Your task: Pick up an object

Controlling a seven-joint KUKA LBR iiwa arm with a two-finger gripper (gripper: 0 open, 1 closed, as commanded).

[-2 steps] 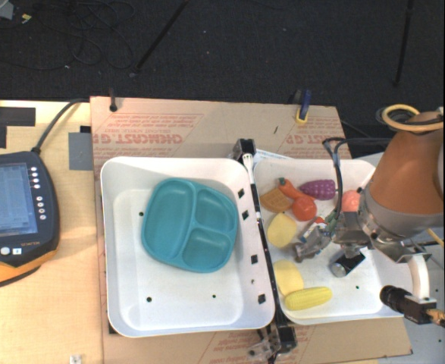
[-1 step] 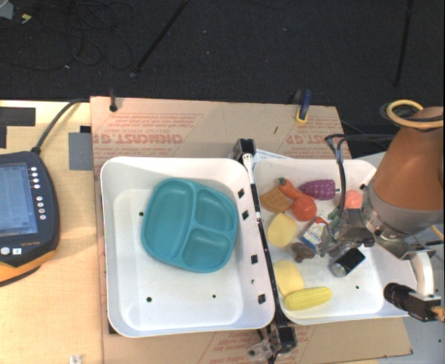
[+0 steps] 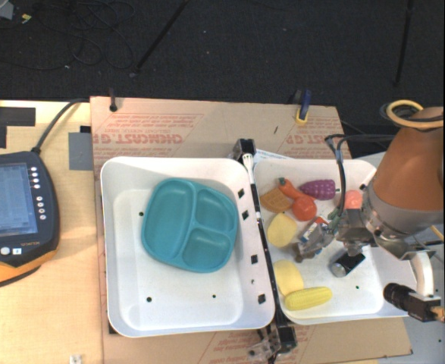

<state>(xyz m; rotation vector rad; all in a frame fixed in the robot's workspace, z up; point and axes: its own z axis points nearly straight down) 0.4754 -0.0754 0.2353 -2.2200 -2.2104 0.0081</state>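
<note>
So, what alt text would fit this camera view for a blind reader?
A grey robot arm reaches from the right, its hand over toy foods in the right white bin: purple grapes, a red tomato, yellow corn. The left bin holds a teal divided plate.

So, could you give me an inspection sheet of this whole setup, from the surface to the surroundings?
Surface: left bin and right bin, white, side by side on cardboard.
Job's things: toy food in the right bin: purple grapes, carrot, red tomato, corn cob, yellow pieces.
Clutter: teal divided plate in the left bin.
Grippers: gripper low over the right bin, beside the yellow pieces; its grip cannot be told.
Cables: black cables on the dark floor behind the bench.
Surroundings: handheld control screen at left; blue clamp on the cardboard's far edge.
</note>
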